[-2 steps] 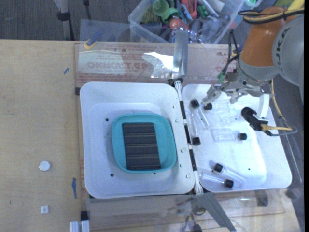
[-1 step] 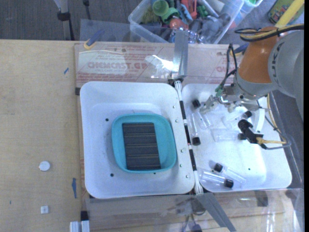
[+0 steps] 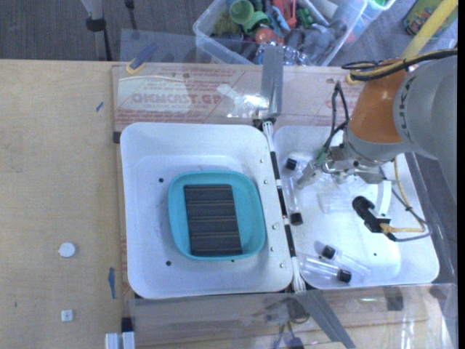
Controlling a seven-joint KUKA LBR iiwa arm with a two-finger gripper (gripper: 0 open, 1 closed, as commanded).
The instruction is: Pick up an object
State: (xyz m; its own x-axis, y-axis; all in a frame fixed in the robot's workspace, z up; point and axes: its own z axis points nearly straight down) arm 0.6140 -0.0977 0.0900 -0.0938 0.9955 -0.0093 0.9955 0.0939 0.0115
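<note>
Right bin (image 3: 418,260) holds several small clear vials with black caps — 1 pair (image 3: 334,265) near the front. Likely light, rigid, slippery, prone to rolling; grip across the capped end. Gripper (image 3: 330,167) low over the bin's rear; open or closed, cannot tell.

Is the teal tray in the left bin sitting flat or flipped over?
Flat and right side up: the teal tray shows its raised rim around a dark ribbed insert lying inside.
</note>
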